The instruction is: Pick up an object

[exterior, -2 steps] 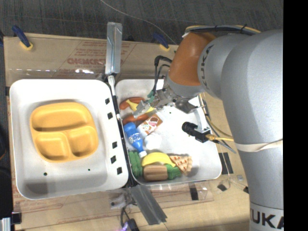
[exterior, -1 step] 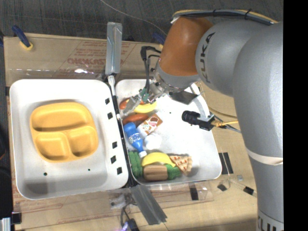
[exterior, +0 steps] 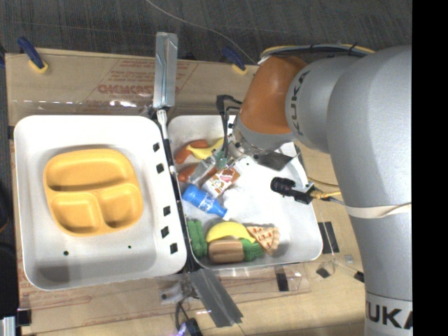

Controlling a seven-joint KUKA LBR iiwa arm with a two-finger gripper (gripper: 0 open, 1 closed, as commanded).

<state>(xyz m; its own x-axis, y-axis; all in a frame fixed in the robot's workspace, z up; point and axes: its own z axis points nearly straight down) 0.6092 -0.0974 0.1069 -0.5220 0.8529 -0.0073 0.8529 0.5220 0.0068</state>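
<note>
The right bin holds several toy foods. An orange sausage and a yellow piece lie at its far left, a red and white packet sits near the middle, and a blue bottle lies below it. Along the front wall rest a yellow banana, a green item, a brown bun and a pizza slice. My gripper hangs low over the bin's far left, just above the packet and beside the yellow piece, under the orange band.
The left bin bears a yellow compartment tray. A metal bar stands at the divide between the bins. A black connector with its cable juts over the right bin. The grey arm covers the bench's right side.
</note>
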